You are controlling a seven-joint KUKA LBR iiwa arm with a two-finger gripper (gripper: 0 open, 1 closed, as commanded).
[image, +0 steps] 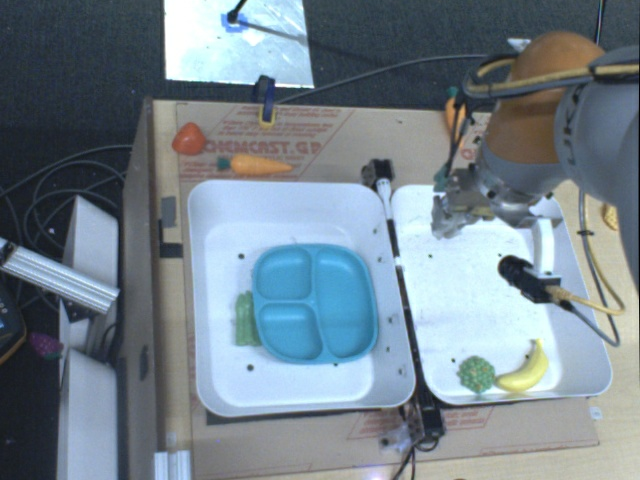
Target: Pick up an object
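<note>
Task not done, nothing lifted yet as far as I can see. Nearest, at the near edge of the right bin [470, 288]: banana [525, 370] lying flat on the floor, green ball [477, 373] (knobbly, maybe broccoli) just beside it, both well apart from the gripper. Rest of that bin's floor looks bare. Beside the right bin, across the shared rim, the left bin [215, 268] holds a blue plate [315, 303] with three compartments, all empty, and a green piece [245, 320] touching the plate's side away from the right bin. Farther back, the gripper [450, 218] sits over the right bin's far corner, the one next to the shared rim, low near the floor; no object under it or in it that I can make out. Open or closed: cannot tell, too blurred. Arm [560, 118] comes in over the right bin's far side. Beyond the bins, on the cardboard, well apart from the right bin: carrot [258, 165] and a red thing [188, 139], likely out of play. Judgement: still at the approach stage; left to do is pick a target (banana or green ball are the only candidates in the right bin), move there, close, lift. Current position looks poor for any grasp.
</note>
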